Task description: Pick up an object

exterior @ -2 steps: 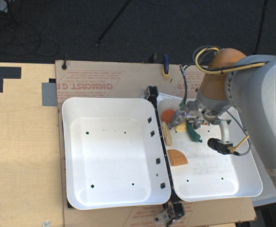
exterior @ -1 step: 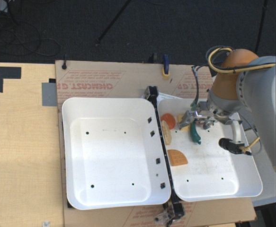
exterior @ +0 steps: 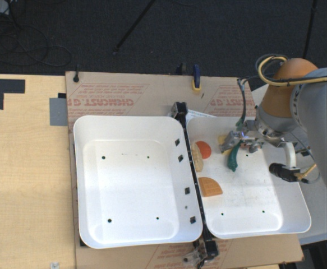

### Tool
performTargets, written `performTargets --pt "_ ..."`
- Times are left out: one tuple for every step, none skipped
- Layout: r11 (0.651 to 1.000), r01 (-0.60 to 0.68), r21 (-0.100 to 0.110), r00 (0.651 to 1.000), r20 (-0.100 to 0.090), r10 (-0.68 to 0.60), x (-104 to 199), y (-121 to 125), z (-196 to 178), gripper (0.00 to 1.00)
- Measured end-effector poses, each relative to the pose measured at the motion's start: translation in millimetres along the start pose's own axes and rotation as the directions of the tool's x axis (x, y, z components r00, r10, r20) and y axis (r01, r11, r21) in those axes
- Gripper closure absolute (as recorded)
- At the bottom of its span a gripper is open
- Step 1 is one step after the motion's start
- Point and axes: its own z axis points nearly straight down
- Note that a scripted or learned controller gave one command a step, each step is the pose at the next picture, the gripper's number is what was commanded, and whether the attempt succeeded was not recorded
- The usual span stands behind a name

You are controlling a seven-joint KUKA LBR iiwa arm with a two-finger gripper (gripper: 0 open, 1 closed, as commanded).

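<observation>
In the right bin (exterior: 275,220), the gripper (exterior: 237,140) gripped the green object (exterior: 232,158), which hung down lengthwise below the fingers

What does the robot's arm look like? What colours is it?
The arm is fat, round and grey, with a shiny orange band wrapped above its wrist. A thin yellowish cable loops over the top of the orange part. At the end sits the gripper, a small cluster of silvery metal parts with dark wires running to it.
</observation>
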Motion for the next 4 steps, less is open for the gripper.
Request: performTargets --pt "1.000 0.000 0.001 1.000 -0.003 0.000 -37.5 0.3 -15.0 0.00" --pt "1.000 0.004 0.001 1.000 -0.002 -0.004 -36.4 0.3 -11.9 0.00" --pt "1.000 0.003 0.006 1.000 -0.005 -0.003 12.2 -31.2 1.5 0.00" --pt "1.000 0.001 0.000 1.000 0.000 -0.001 -39.1 1.1 -0.1 0.00"
